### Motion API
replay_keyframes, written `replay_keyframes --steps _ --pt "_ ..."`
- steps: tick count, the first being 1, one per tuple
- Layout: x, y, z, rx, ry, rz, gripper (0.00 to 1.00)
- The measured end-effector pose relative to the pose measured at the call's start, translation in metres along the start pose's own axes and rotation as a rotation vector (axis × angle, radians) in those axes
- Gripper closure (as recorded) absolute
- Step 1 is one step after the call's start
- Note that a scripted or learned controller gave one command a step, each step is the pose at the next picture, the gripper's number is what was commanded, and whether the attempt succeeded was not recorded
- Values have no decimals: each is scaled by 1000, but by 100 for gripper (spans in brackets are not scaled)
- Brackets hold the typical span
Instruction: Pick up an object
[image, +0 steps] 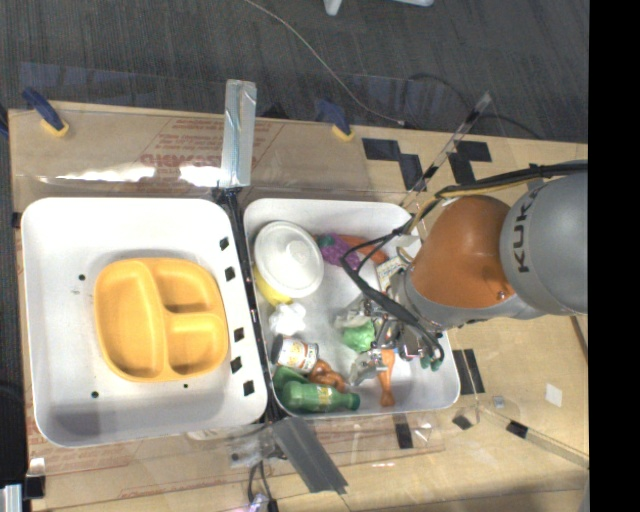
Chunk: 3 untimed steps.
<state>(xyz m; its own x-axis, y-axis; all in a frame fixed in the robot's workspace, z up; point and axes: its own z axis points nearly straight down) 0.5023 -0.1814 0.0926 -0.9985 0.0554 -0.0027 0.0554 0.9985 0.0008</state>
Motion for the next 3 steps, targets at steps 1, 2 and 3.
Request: replay_keyframes --steps 1,2,3 --pt "0 0 0 0 0 0 0" --pt "0 0 0 0 0 0 0" --pt "0 0 0 0 0 0 0"
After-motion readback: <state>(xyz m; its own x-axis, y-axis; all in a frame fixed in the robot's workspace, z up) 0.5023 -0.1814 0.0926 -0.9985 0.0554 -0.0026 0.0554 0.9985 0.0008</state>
